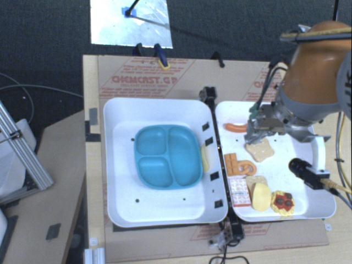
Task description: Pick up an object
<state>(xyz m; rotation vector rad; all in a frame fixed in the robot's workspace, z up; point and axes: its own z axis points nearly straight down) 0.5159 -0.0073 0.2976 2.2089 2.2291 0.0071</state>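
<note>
Toast slice (260, 149) in right bin (324, 202), gripper (257, 137) touching its top, grip state unclear

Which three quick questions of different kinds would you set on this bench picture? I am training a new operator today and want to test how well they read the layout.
1. True or false: the blue divided tray lies in the left bin.
2. Which item lies nearest the gripper? A) pizza slice B) bread slice C) blue divided tray
3. Fill in: the sausage lies in the ___ bin, near its far rim.

Key:
1. True.
2. B; the bread slice sits just under the gripper, while the pizza slice lies at the near edge of the right bin.
3. Right.
</note>
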